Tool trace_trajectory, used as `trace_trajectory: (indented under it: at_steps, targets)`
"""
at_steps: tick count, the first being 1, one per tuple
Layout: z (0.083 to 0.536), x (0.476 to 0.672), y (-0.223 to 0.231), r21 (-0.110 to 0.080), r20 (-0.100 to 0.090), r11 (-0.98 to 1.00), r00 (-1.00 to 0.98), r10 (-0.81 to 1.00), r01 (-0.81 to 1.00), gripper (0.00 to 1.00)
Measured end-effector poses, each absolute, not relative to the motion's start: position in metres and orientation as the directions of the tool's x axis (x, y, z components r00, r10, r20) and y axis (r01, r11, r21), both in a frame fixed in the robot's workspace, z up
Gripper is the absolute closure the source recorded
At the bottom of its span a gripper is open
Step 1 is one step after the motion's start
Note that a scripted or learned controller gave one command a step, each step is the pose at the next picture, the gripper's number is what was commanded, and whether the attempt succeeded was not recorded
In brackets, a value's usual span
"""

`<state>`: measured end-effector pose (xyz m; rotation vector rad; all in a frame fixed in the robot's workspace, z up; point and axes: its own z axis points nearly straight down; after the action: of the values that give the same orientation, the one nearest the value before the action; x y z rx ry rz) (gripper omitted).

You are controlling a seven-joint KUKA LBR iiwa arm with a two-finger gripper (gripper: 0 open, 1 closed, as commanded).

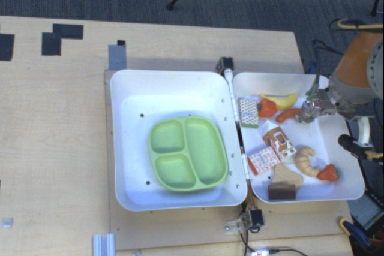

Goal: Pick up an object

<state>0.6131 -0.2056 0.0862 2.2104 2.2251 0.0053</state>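
Observation:
The right bin [345, 189] holds several toy foods: a yellow banana [281, 99], a red-orange pepper [267, 108], an orange carrot-like piece [289, 115], two patterned cartons [278, 141], a croissant [305, 160], a strawberry [328, 173], a toast slice [288, 177] and a brown block [282, 192]. My gripper [309, 112] reaches in from the right and hangs over the bin's upper right part, just right of the orange piece. Nothing shows between its fingers.
The left bin [129, 129] bears a green divided plate [188, 153]. A patterned white packet [248, 112] lies by the wall between the bins. Black cables and clips sit at the bench's right edge and near the front.

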Motion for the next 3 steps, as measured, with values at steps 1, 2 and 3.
trace_trajectory:
  at_steps: [1,2,3]
  targets:
    - [0.086,0.628,-0.205,0.005,-0.001,0.007,-0.007,1.0,1.0,1.0]
    - [0.084,0.667,-0.206,-0.013,0.003,0.007,-0.007,1.0,1.0,1.0]
    - [0.084,0.667,-0.206,-0.013,0.002,0.008,-0.008,1.0,1.0,1.0]
